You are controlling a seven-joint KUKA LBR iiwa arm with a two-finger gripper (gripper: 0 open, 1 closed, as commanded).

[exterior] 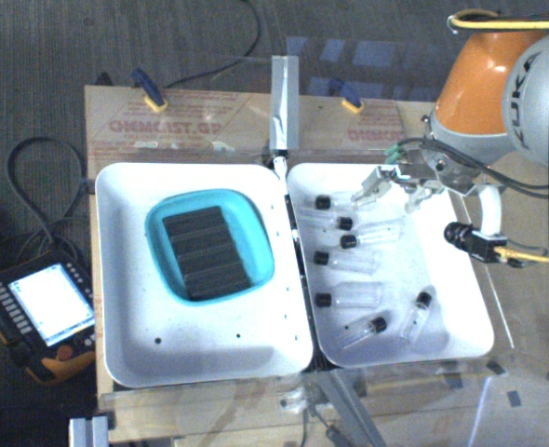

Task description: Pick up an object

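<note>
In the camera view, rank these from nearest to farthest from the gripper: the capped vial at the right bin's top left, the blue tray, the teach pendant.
1. Capped vial, left of the gripper.
2. Blue tray, left bin.
3. Teach pendant, beside the bench, far left.

I see the hand [393, 182] hovering over the far end of the right bin [461, 338], above clear black-capped vials [363, 328] scattered there. The left bin [126, 343] holds a teal tray [163, 214] with a black insert [205, 251].
</note>
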